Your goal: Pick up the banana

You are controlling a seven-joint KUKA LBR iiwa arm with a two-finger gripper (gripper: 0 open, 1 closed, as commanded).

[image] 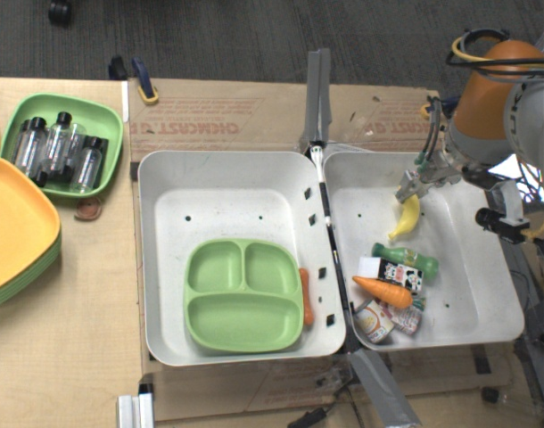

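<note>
Surface first, at nine o'clock: orange plates and a green tub of vials, all well apart from the work. Next, the left bin carries a green tray with a thin orange stick along its three o'clock edge. None of this should interfere.

The right bin is where risk sits. The banana lies toward the bin's twelve o'clock, tilted, its upper end directly under the end effector. At the banana's six o'clock, close by, is a clutter of a green pack, a cow-print carton, a carrot and a wrapper.

The arm comes in from two o'clock. The end effector touches or nearly touches the banana's top tip, but whether its fingers are apart, together, or clamped on the fruit I cannot tell; they are too small and dark here. I would not call the banana held.

Likely failures, as I judge them: a grip on the narrow tip alone gives little surface, so the curved fruit could pivot and slip out on lifting. A closing push could also slide it toward six o'clock into the pack, or toward the bin's wall. The banana looks light and smooth, which favours slipping.
</note>
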